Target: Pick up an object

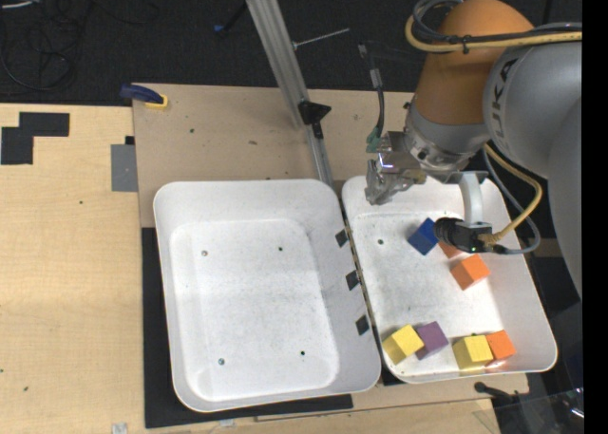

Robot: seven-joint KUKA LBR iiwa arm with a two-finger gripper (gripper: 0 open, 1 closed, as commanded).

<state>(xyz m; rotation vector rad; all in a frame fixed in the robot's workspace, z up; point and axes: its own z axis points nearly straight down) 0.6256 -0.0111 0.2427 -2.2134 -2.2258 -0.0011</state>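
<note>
— Where's the gripper (pixel 382 179)?
— Over the right bin (pixel 532 313), near its far-left corner; I cannot tell how the jaws stand.
— And the blocks?
— A blue block (pixel 423 235) and an orange block (pixel 468 271) mid-bin; yellow (pixel 404 341), purple (pixel 432 335), yellow (pixel 471 351) and orange (pixel 500 344) blocks along the near edge.
</note>
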